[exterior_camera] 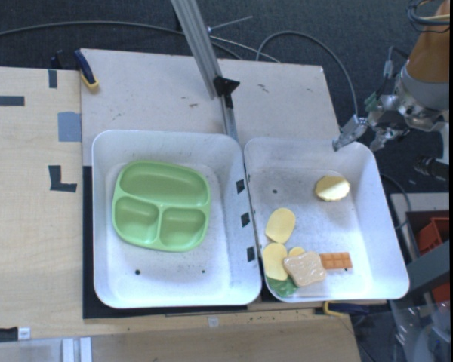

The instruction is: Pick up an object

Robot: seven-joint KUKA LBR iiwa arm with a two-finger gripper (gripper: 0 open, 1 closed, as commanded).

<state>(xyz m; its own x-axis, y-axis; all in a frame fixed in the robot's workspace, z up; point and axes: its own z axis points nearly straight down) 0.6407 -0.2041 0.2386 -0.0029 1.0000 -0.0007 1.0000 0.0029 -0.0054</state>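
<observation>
My gripper [360, 132] hangs over the right bin's [377, 277] far right corner, its fingers spread apart with nothing between them. In that bin lie a round yellow piece [332, 188] near the far right, two yellow oval slices [280, 225] [274, 260], a beige toast slice [306, 268], a small orange waffle bar [335, 262] and a green bit [283, 286] under the toast. The round yellow piece is the closest to the gripper, down and to its left.
The left bin [106, 277] holds a green divided plate [161, 205]. A metal pole [198, 36] slants in from the top to the gap between the bins. Cables [302, 38] run over the dark floor behind the bench.
</observation>
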